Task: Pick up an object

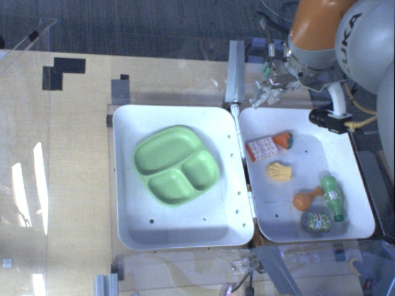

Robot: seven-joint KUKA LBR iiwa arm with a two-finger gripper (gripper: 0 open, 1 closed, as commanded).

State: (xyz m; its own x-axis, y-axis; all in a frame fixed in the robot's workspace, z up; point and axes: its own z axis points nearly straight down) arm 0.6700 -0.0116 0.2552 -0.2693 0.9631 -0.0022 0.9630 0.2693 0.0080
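My gripper [264, 96] hangs above the far left corner of the right bin [355, 159], its fingers apart with nothing between them. Below it in that bin lie a red and white carton [261, 148] with an orange carrot-like piece [283, 140] touching its right end. A yellow lump [279, 172] sits just nearer than these. Toward the near right corner are an orange drumstick-shaped toy [305, 198], a green bottle [333, 197] and a dark can with a green label [316, 222].
The left bin [126, 214] holds a green divided plate [176, 164] near its middle. A metal divider rail [233, 73] runs between the bins at the back. The arm's grey and orange body [333, 17] looms over the right bin's far corner.
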